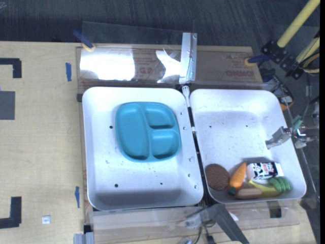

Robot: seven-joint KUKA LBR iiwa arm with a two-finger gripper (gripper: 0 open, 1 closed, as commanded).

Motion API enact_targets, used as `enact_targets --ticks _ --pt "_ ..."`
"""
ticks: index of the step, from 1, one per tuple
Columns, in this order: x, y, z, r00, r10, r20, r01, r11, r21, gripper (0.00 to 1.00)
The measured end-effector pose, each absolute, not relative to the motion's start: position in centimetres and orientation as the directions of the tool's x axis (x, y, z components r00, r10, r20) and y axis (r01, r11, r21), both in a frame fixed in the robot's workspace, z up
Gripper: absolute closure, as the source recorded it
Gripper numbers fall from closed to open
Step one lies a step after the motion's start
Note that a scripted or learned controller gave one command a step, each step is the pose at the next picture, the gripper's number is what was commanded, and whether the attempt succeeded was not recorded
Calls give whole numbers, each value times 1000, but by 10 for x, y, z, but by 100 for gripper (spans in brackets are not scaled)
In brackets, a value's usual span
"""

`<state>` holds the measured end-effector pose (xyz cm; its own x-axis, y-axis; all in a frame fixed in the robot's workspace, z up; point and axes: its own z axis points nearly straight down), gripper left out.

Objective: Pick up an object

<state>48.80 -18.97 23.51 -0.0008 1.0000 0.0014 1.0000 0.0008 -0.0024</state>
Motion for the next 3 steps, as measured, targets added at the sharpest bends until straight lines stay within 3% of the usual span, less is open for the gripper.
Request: enact_targets --ticks 1,2,3 --pt "484 -158 160 -112 994 3 994 112 -6 0" --pt "481 -126 87 -209 978 -4 978 209 7 0" --pt "483 -127 99 -206 979 -6 978 206 15 100"
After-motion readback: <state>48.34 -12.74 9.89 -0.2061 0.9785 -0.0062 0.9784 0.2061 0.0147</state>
